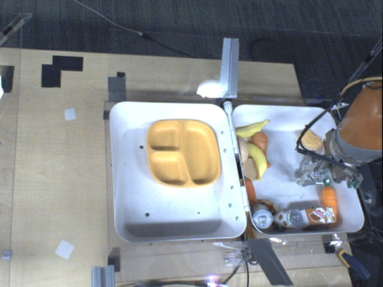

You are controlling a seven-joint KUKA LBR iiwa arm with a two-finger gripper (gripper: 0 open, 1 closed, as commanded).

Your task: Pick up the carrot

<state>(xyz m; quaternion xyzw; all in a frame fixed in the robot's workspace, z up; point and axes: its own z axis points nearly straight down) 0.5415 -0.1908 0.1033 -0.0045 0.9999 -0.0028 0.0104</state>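
The short orange carrot point(328, 197) lies in the right-hand shallow white plastic bin point(281, 109), close to that bin's right wall and just above the row of things along its near edge. Its long axis runs roughly from the bin's far edge toward its near edge, nearly upright in the camera view, with the lower end resting against or beside the orange-labelled drink can point(315, 216) that lies on its side.

The grey two-finger gripper point(317, 175) hangs under the arm's orange band, over the right part of the same bin. The carrot sits just beside it, a little toward the near edge and the right wall. Whether the jaws are spread or pressed together cannot be told; the metalwork there is a blur of cables and brackets, and nothing visibly sits between them.

My judgement: the grasp is not yet made. The coming move calls for a small shift toward the near-right corner and a descent with the jaws closing across the carrot's narrow width.

Room is tight. The can and a silver tin point(262, 219) crowd the near edge, and the wall is close. Two yellow bananas point(256, 142) lie by the left wall, well apart from the carrot. The left-hand white bin point(128, 160) carries a yellow divided plastic tray point(182, 151).
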